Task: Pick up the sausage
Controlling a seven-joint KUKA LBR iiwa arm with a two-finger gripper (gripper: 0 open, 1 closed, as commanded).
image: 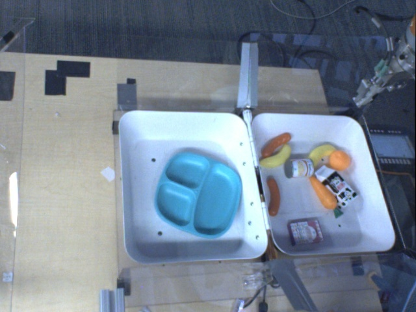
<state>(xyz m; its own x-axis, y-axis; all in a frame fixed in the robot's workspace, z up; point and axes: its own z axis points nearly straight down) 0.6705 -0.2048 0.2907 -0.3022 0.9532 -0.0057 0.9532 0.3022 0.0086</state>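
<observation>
Left bin (140,135): one blue plate (198,192) with compartments, lying flat near the middle; not part of this job, so I judge it stays untouched. Right bin (364,142): all the loose items are here, so the pick happens on this side. Sausage (273,195): dark red-brown, lying flat, long axis running roughly up and down the view, just beside the bin's left wall and apart from the other items. That wall is the constraint; I judge a grasp across the short axis is needed, with little room on the wall side. A second, more orange link (276,142) lies slanted higher up, touching a banana (275,156) below it; could also be read as a sausage, but its contact with the banana makes it the messier target. Further right: a small can (299,168) on its side, a yellow fruit (322,152) touching an orange (339,160), a carrot (322,192) against a black-and-white box (342,190), and a dark red packet (305,231) alone near the front. My gripper (364,94): at the view's upper right, outside the right bin beyond its far corner, well apart from the sausage, over the dark floor area. It is small and blurred here; I cannot tell how far it is open. Nothing visible in it, nothing touched. Pick not yet begun; the approach comes first.
</observation>
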